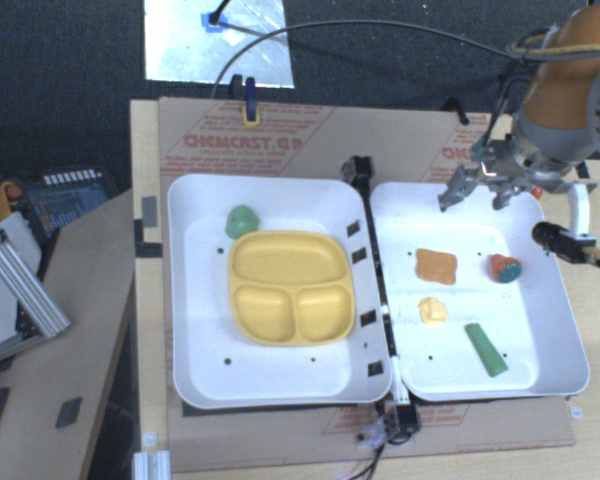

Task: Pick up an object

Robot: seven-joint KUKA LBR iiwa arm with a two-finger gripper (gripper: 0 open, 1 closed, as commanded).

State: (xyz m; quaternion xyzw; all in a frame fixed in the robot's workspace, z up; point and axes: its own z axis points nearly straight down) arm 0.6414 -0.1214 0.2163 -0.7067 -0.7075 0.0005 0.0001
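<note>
Gripper (475, 192) hangs over the far edge of the right bin (550, 368), fingers (450, 197) spread apart w/ nothing between them. All objs lie nearer the camera than the fingers: orange piece (436, 265) near bin centre, red-and-teal item (503, 267) to its right, pale yellow piece (433, 310) just below the orange one, green stick (486, 349) nearest the front. Left bin (195, 368) holds a yellow divided tray (290, 286) w/ a green lump (242, 220) touching its far-left corner. Both bins sit on the desk (90, 258).
</note>
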